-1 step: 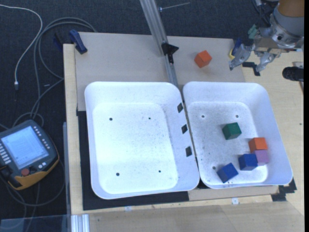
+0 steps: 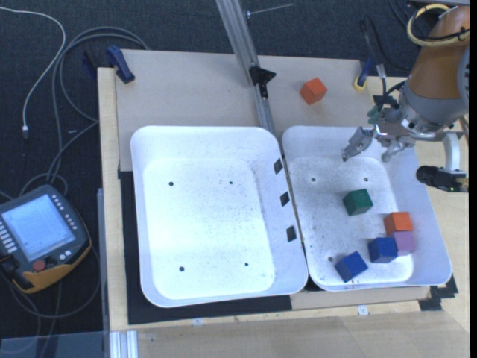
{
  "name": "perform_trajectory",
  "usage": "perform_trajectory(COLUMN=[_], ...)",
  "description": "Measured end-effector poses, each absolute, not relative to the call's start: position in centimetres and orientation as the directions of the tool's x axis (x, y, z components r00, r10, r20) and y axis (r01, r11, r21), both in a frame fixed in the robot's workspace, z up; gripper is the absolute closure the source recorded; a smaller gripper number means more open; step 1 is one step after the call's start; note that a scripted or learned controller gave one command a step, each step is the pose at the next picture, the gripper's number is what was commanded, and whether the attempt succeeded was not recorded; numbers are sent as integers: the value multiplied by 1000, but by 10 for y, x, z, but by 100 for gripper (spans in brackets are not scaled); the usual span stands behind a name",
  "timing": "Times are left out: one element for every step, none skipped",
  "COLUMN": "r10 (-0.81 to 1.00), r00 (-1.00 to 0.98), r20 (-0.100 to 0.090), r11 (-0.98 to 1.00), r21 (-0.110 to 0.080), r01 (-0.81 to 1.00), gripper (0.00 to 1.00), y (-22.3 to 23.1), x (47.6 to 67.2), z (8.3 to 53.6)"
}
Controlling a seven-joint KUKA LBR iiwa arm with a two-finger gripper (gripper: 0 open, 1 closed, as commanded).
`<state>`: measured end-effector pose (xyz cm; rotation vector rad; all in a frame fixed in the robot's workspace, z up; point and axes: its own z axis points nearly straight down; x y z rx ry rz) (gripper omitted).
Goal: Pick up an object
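The pincer (image 2: 375, 148) hangs wide and bare above the right bin (image 2: 432, 263), so it must next drop onto the green cube (image 2: 358, 201).

The arm (image 2: 438, 66) is a rounded grey body with a broad orange band above the wrist. Thin cables run beside the wrist. The gripper (image 2: 373, 147) is bare metal, with two slim silver fingers (image 2: 356, 145).
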<state>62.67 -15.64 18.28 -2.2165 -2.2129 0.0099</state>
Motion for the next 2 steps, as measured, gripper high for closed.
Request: perform_trajectory(r10=[1000,1000], r00=[-4,3], r20=[1,2], r11=[4,-3], r21=[0,-9], r01=[1000,1000], gripper=[0,0], y=[-126,-150], x=[655,615], z=[148,97])
